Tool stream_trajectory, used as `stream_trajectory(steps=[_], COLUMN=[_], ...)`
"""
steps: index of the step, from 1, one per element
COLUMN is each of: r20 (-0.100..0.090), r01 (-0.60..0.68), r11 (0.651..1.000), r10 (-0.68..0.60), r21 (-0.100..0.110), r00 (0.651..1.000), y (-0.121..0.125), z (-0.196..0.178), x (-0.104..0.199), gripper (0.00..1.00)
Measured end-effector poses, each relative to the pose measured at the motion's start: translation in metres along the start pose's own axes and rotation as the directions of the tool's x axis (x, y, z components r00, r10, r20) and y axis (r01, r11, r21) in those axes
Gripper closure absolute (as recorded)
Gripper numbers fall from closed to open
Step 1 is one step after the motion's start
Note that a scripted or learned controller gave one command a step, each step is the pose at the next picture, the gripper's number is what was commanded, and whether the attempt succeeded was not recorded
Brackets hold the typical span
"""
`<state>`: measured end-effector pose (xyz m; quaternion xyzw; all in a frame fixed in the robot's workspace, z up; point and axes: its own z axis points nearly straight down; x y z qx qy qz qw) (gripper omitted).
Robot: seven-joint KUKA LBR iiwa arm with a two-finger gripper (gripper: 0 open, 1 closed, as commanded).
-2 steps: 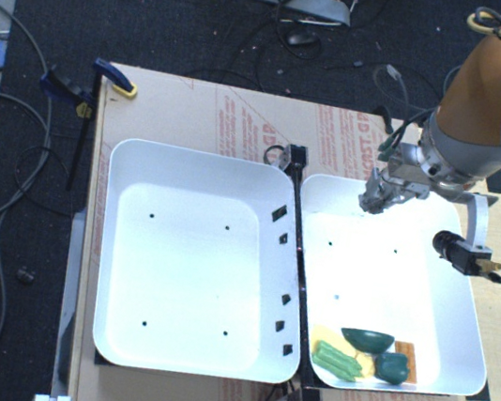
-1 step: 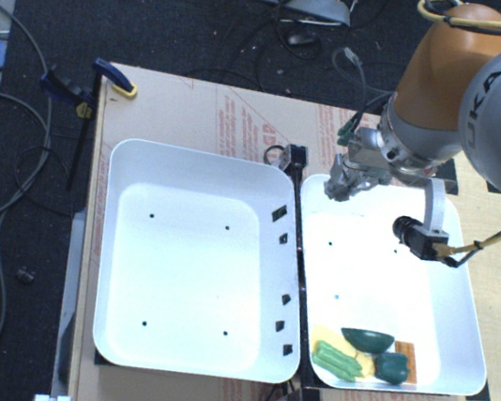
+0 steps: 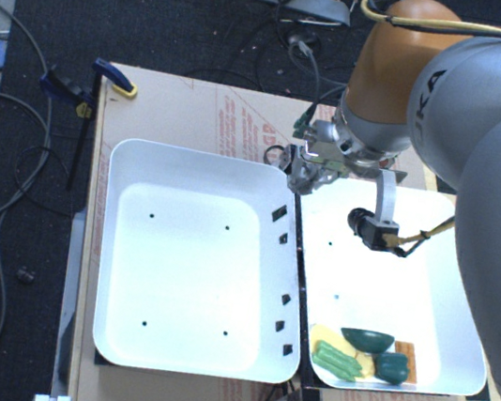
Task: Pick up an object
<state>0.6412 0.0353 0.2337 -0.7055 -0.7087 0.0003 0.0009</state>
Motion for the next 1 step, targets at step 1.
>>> stream_trajectory(steps=[1], r20=[0.000], r01=[-0.001], r11=[1.000], r10=[0.001], r21=[0.000], r00=[1.000], y=[0.0151], z=[0.0135], x=[0.0487], gripper=[1.00])
